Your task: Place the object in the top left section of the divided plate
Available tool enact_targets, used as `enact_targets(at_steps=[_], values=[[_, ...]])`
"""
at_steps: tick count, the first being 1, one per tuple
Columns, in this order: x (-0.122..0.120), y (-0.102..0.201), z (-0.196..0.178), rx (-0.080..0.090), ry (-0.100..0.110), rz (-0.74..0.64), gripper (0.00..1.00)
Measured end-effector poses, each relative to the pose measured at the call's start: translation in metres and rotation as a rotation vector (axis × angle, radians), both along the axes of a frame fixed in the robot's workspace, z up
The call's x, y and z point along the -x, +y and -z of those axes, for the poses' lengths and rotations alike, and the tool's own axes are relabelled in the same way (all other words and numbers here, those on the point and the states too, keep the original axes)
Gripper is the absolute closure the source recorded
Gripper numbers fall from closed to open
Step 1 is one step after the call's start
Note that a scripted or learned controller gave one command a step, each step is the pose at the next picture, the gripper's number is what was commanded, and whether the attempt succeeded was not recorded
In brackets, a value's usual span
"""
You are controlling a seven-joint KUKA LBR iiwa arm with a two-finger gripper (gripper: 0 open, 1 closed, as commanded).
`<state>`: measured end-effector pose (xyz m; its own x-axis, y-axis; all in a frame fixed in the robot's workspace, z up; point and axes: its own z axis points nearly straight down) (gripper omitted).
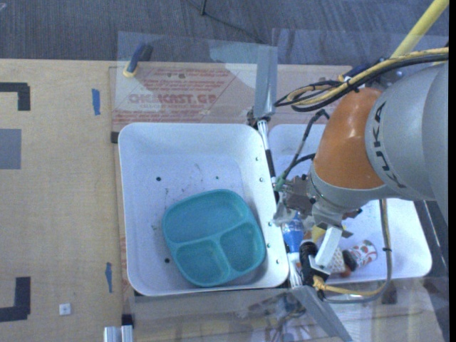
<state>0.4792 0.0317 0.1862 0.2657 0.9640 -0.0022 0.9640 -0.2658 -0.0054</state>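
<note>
A teal divided plate [214,238] lies in the left white bin [142,155], toward its front. Its one large section faces the back left and two smaller sections face the front right; all three hold nothing. My gripper [291,223] hangs low over the left edge of the right bin [406,255], just right of the wall between the bins. A small blue object [292,236] shows directly under the gripper. The wrist hides how the gripper stands against it.
A red and white object [360,254] lies in the right bin, right of the gripper. The grey and orange arm [356,148] covers much of that bin. A clear plastic sheet [185,84] stands behind the left bin.
</note>
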Motion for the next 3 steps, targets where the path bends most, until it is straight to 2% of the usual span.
enact_targets(at_steps=[1,2,3], values=[[-0.005,-0.004,-0.047,0.000,-0.004,-0.182,1.00],[0.000,0.059,0.004,-0.001,0.000,-0.295,1.00],[-0.033,0.064,0.062,-0.004,-0.027,-0.203,1.00]])
